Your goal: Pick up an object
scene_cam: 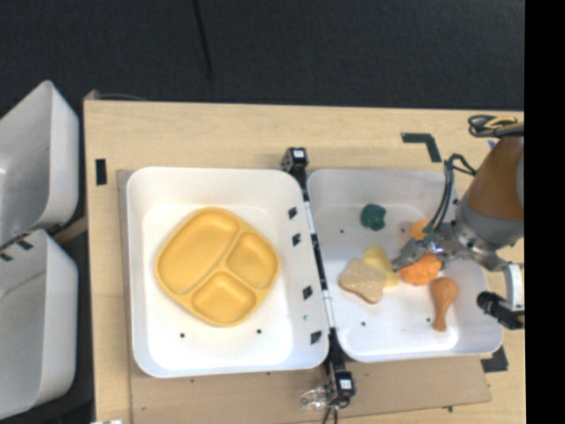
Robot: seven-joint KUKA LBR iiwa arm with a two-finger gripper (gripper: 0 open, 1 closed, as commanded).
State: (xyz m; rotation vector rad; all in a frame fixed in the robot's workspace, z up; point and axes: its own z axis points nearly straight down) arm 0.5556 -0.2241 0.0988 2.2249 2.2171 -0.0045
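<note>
Two shallow white bins sit side by side on a pale wooden bench (221, 131), their inner rims meeting along a clipped seam near the bench's middle. The left bin (141, 325) holds a yellow divided tray (218, 266) lying flat at its centre, with bare white floor on every side of it. The right bin (353, 193) is more crowded: its items gather toward the middle and right, leaving open floor along the near rim and in the far-left corner.

The grey arm (494, 193), with its orange band, reaches in over the right bin's right rim. Its pincer (422, 253) is down among the items at the bin's centre-right, directly above an orange rounded object (421, 271); whether the fingers are apart or together cannot be told, and nothing is clearly seen gripped between them.

The orange object lies on the bin floor just beneath the pincer tip, apparently touching it. It is small, smooth and bright orange. Just to its left lie a pale yellow piece (380, 258) and a tan, bread-like slice (364, 282), the two overlapping. To its right, a toy drumstick (442, 299) points toward the near rim. A small dark green object (373, 216) sits apart, toward the far rim.
</note>
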